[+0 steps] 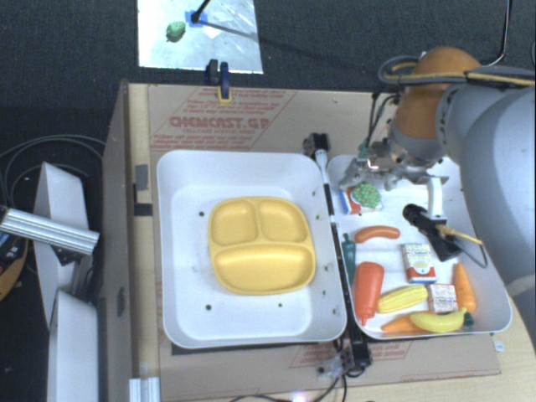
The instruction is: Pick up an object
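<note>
White plastic forms both bins.

Camera view:
1. The left bin (180, 249) holds a yellow divided plate (261, 245). It takes no part in this step.
2. The right bin (501, 306) holds the toy food. The gripper (368, 172) is at the far left corner of this bin, directly over a piece of broccoli (366, 196).
3. Gripper state: it cannot be told from this angle whether the gripper is open or closed. Nothing can be seen held in it.
4. Likely target: the broccoli, judged by its position under the tool. It lies on the bin floor just beside a red and blue packet (344, 201) that sits against the left wall.
5. A sausage (377, 234) lies near the broccoli on the near side. A small carton (419, 262), a carrot (367, 290), a corn cob (402, 298) and a banana (437, 320) lie further toward the near end.

Recommended procedure:
- Centre the gripper on the broccoli head, not on its edge. The lumpy shape may roll out of an off-centre grip.
- Descend vertically and stay clear of the bin wall and the packet, so that only one item is caught.
- Close only once the tool is low enough to straddle the broccoli.
- Lift straight up and confirm the broccoli leaves the floor before moving sideways
</note>
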